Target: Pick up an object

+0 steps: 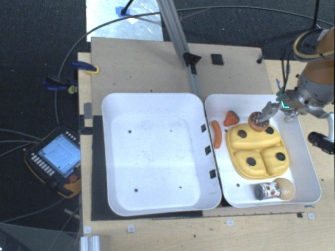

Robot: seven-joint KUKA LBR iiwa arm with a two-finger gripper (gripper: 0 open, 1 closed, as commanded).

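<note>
Doughnut (257, 121) at gripper (263, 117) tip, atop yellow tray (259, 151); labels unreadable.

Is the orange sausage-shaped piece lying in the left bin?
No, the orange sausage-shaped piece lies in the right bin, near its left wall, beside the yellow tray.

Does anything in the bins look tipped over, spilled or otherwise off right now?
One thing: the small can at the near edge of the right bin lies on its side, next to a beige ball. The yellow tray sits slightly askew. The gripper is at a brown ring on the tray's far end. Nothing looks spilled.
</note>
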